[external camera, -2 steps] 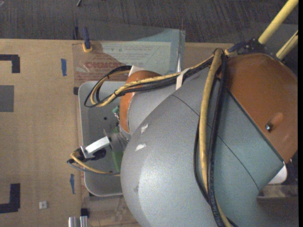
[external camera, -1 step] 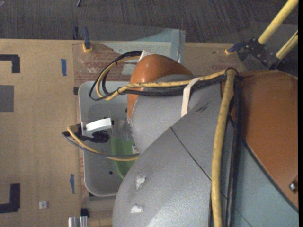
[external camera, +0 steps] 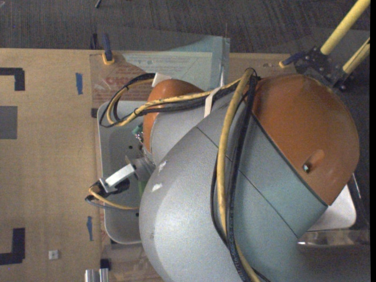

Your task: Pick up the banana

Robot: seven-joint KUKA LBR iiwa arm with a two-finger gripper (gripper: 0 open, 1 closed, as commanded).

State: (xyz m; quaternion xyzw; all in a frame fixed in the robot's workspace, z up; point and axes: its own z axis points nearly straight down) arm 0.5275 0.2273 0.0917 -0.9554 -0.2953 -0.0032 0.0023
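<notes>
- At far left lies a tan board (external camera: 47, 157), flat on the bench, with black corner marks (external camera: 14, 78) and short strips of blue tape (external camera: 79, 82).
- Next comes the left bin (external camera: 111, 222), white and shallow. I can see a narrow strip along its left wall and its near corner.
- My gripper (external camera: 140, 157) hangs over this bin, tucked under my own wrist. I cannot tell whether it is open or closed, or whether it has hold of anything.
- I cannot tell where the banana lies relative to my gripper. My arm covers most of the bin floor.
- My grey arm (external camera: 194, 216) fills the middle, with yellow cables (external camera: 226, 157) looping along it.
- Further right is my orange band (external camera: 305, 128).
- A corner of the right bin (external camera: 343, 213) peeks out beneath the band.
- At top right, two yellow rods (external camera: 349, 19) slant away over the dark floor.
</notes>
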